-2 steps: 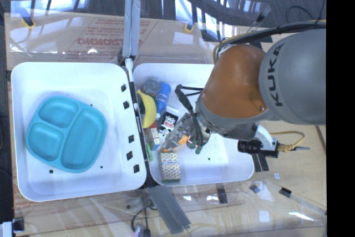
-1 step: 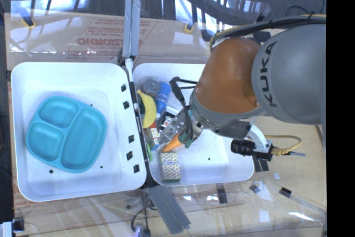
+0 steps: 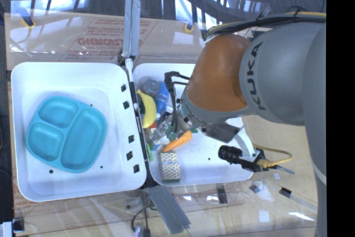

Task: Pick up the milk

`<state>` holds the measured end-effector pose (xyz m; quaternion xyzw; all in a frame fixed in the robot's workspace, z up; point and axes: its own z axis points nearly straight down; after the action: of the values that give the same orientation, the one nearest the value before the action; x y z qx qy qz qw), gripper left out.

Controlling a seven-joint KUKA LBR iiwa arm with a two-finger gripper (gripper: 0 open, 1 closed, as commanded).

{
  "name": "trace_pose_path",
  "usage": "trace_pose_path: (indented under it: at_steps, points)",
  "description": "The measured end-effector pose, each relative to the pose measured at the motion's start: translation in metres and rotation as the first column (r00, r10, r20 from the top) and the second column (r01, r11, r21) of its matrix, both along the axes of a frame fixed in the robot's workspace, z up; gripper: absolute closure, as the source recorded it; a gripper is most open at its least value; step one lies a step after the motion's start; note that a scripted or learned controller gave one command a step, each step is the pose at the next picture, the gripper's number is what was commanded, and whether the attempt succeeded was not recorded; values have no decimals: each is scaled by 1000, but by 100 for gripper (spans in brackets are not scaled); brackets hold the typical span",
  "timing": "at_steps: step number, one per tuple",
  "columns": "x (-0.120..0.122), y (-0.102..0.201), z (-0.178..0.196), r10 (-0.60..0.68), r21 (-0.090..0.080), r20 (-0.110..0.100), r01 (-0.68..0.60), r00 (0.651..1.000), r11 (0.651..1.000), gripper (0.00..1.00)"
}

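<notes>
A small carton (image 3: pixel 170 166) with a pale checked pattern lies at the front left of the right bin (image 3: pixel 222 175); it looks like the milk. The arm's grey and orange wrist (image 3: pixel 222 77) hangs over the middle of this bin and hides much of its floor. My gripper (image 3: pixel 176 121) reaches down at the wrist's left side, into a cluster of items against the bin's left wall. It sits behind the carton, about one carton length away, and is not touching it.
In the cluster are a yellow banana (image 3: pixel 147 108), a blue can (image 3: pixel 161 97), a grey round lid (image 3: pixel 150 86) and an orange carrot (image 3: pixel 178 141). A blue divided plate (image 3: pixel 66 133) lies in the left bin (image 3: pixel 33 186).
</notes>
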<state>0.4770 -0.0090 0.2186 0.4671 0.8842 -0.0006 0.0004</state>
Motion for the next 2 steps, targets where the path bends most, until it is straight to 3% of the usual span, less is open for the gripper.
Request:
trace_pose_path:
  at_steps: [1, 2]
  points:
    - [1, 0, 10, 5, 0, 0, -5, 1000, 1000, 100]
    - [-1, -50, 10, -395, 0, -1, 395, 919, 919, 100]
